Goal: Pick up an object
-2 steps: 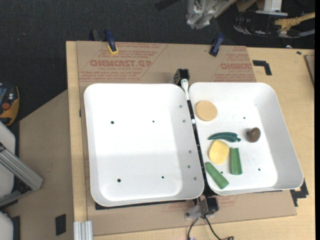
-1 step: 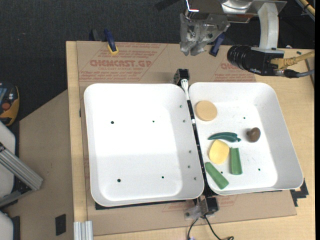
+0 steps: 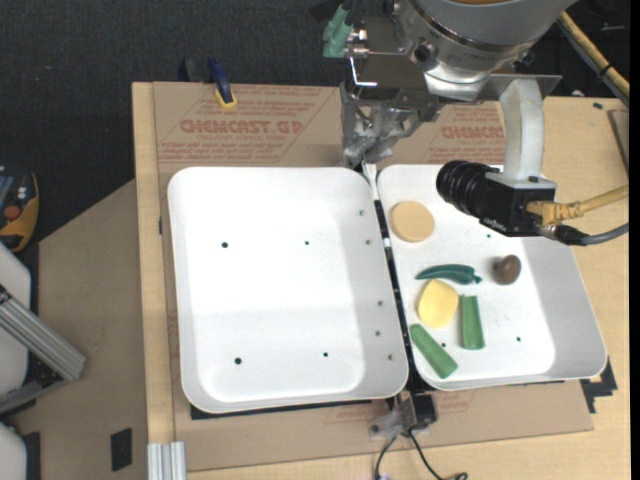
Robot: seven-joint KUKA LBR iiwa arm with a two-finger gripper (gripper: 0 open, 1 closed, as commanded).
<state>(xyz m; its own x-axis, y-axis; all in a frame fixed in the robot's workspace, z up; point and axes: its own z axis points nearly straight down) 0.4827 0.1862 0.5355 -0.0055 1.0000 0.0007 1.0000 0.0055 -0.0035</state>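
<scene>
Altogether six objects in right bin (image 3: 560, 363) (three green); end effector (image 3: 368, 148) state unclear.

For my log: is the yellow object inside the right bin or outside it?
Inside. The yellow object lies on the right bin floor, among green pieces.

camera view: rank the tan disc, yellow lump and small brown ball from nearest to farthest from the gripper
The gripper sits at the top edge where the two bins meet.
1. Tan disc, upper left of the right bin, just below the gripper.
2. Yellow lump, lower down, mid-bin.
3. Small brown ball, right side of the bin; close to the yellow lump's range, but seemingly a little farther.
</scene>
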